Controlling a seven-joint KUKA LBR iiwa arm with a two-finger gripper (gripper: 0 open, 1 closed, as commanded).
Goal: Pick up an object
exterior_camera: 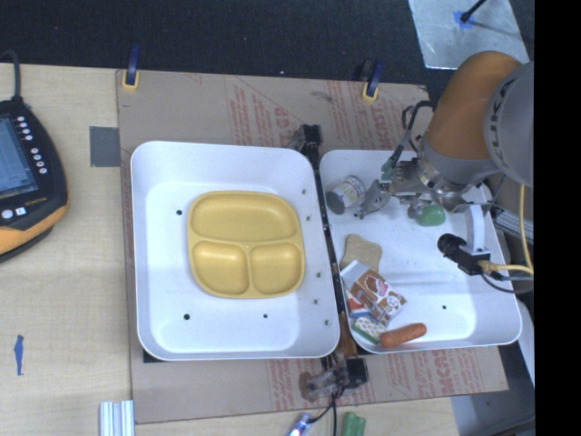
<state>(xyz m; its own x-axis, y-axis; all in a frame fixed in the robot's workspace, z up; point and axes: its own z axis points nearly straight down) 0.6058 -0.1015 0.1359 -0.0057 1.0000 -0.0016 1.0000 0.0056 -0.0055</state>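
Brown cardboard (272, 107) covers the pale wooden tabletop (73, 316) under both bins, pinned at its far edge by two blue-and-yellow clamps (132, 69). Beyond the tabletop lies dark carpeted floor (227, 16) with a light sheet (454, 16) on it at the upper right. An orange-and-black teach pendant (23, 184) rests at the tabletop's left edge.

From the right, the grey arm (477, 107) with its orange band reaches over the right bin (490, 330). Its end effector (377, 198) points left and down into the far part of that bin, its tip just beside a small metal can (345, 193); whether the fingers are apart or together I cannot tell, and nothing is seen gripped between them. A green round object (428, 213) lies just under the wrist, partly hidden. A black cable fitting (458, 251) hangs over the bin's right half.

The left bin (163, 325) holds a yellow three-compartment plate (245, 243), lying flat near its middle.

In the right bin, the can lies on its side near the far left corner. Nearer the camera sits a tan slice like bread (361, 251), touching a printed packet (374, 300) below it. An orange carrot-shaped piece (402, 335) rests at the near wall, just beside the packet
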